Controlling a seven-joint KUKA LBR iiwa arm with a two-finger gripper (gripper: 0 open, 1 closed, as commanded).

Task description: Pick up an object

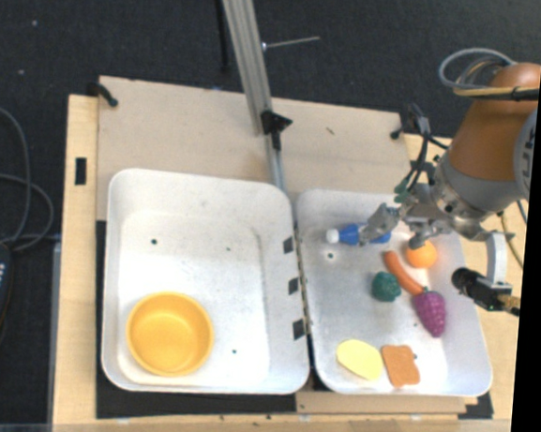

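Hand (404,222) low over right bin (333,362), at about one o'clock there, near blue-and-white object (345,234) and orange ball (421,255) — probably lined up for a grasp. Whether open or closed, cannot tell — nothing seen held between fingers.

Even overhead light, soft focus, low resolution.
Two shallow white plastic bins (199,279) read bright, near washed out; dark speckled floor (42,30) stays dim. Shadows short and faint, e.g. beside the round yellow bowl (170,332). Mild sheen on the arm's orange band (490,126). Small items slightly blurred; edges pixelated.
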